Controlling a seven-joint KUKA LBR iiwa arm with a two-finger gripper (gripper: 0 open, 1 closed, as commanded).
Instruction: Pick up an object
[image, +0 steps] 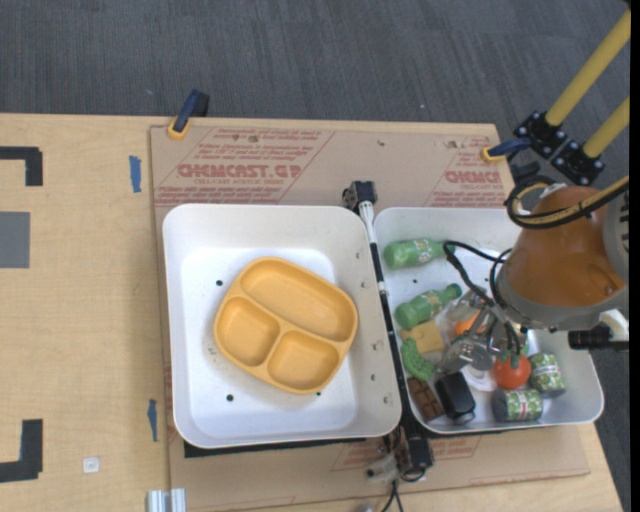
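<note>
White plastic, shallow and square with rounded corners: that is the left bin (190, 300) I see from my remote station, and I place everything else against it. Inside it, near its middle, lies a yellow three-compartment plastic plate (286, 325), flat on the bin floor. Touching the left bin's right wall is a second white bin (585, 400), crowded with small items. In it, nearest the left bin, lie two green plastic bottles (413, 252), one behind the other, with a black rectangular block (457, 394) toward the front. Farther from the left bin sit a red tomato-shaped toy (513, 371) and two small green-labelled cans (520, 404). The grey arm's orange band (560, 255) hangs over that second bin, and the gripper (480, 335) is low among the clutter, just beside the tomato. I cannot tell whether it is released or clenched, nor whether it grasps anything.
</note>
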